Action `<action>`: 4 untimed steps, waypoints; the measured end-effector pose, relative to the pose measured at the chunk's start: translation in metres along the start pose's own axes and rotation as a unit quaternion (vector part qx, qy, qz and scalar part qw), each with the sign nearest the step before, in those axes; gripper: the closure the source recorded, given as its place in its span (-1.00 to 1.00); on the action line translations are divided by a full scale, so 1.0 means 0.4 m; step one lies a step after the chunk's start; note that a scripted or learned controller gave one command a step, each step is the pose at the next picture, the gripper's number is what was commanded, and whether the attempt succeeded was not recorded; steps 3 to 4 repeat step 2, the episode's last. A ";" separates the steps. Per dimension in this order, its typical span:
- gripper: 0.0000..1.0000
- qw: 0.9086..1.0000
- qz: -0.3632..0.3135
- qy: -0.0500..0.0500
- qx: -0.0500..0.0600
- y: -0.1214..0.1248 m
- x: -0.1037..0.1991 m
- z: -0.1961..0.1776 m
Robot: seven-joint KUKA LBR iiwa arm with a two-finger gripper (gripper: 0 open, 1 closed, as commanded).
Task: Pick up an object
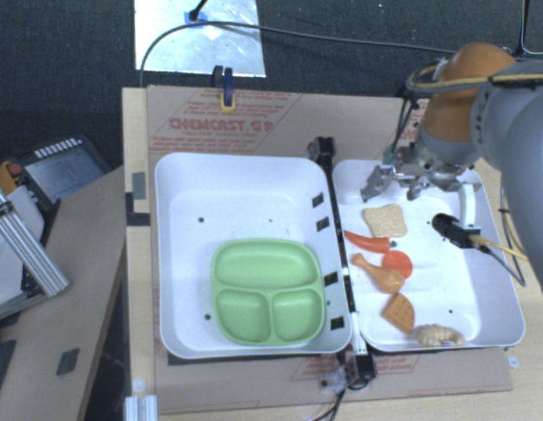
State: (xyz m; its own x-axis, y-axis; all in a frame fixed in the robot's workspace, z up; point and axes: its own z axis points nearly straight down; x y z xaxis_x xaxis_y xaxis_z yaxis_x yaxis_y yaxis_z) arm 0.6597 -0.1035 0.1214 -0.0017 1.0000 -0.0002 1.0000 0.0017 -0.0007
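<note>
My gripper [396, 184] hangs over the far end of the right bin [495, 301], open, with nothing between its fingers. Just in front of it lies a pale slice of toy bread [385, 221]. Nearer the camera lie a red-orange chili [366, 239], a red tomato slice [400, 262], an orange drumstick [379, 274], an orange cracker [398, 311] and a beige croissant-like piece [438, 333]. All of them rest on the bin floor, apart from the gripper.
The left bin [192, 200] holds a green divided plate [267, 289] at its near side. A black divider [334, 235] runs between the two bins. The arm's grey body with its orange band [464, 86] fills the upper right.
</note>
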 end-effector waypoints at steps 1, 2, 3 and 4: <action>-1.00 1.000 0.000 0.000 -0.001 0.002 0.001 0.093; 1.00 1.000 -0.001 0.000 -0.003 0.005 0.001 0.062; 1.00 1.000 -0.001 0.000 -0.003 0.005 0.001 0.062; 1.00 1.000 -0.001 0.000 -0.003 0.005 0.001 0.062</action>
